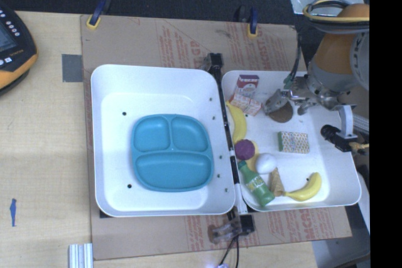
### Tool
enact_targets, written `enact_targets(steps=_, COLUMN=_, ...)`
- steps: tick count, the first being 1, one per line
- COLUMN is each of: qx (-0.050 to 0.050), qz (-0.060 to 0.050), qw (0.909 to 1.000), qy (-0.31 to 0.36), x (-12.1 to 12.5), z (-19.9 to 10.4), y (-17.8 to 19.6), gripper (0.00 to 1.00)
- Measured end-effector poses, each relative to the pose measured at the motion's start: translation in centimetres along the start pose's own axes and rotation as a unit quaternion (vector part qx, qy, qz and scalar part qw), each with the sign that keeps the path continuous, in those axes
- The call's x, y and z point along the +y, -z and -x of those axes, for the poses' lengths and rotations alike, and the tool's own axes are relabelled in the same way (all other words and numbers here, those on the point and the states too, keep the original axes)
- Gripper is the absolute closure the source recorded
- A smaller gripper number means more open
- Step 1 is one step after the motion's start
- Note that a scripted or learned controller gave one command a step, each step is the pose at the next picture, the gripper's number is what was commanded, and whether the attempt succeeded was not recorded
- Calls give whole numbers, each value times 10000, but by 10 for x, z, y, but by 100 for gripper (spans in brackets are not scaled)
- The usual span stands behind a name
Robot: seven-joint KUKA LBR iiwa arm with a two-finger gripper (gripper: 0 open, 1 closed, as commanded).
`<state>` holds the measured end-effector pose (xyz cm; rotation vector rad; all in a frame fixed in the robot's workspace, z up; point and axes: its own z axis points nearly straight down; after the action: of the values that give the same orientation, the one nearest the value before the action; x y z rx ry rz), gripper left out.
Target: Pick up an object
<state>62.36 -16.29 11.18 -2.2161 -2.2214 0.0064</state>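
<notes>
My gripper (290, 103) hangs over the back part of the right bin (342, 188), its metal fingers spread open. A brown rounded object (282, 114) lies just below and between the fingertips; no grasp on it shows. Around it in the same bin lie a red and white carton (246, 93), a green patterned block (293, 142), a purple ball (244, 149), a white egg (266, 163), a green bottle (256, 185), a tan cone (276, 181) and two yellow bananas, one by the left wall (238, 123) and one at the front (306, 187).
The left bin (107, 135) holds a blue divided plate (171, 152). A yellow and black handset (12, 41) lies at the bench's far left. Clamps (252, 21) pin the cardboard sheet at the back edge.
</notes>
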Motion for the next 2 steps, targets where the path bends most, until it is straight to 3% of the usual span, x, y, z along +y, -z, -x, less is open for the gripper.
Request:
enact_targets(steps=1, qx=-6, qz=5, qw=10000, qy=14, x=2, z=1, y=10, gripper=100)
enact_targets(steps=2, qx=4, qz=45, qw=10000, qy=30, x=21, z=-49, y=74, gripper=100)
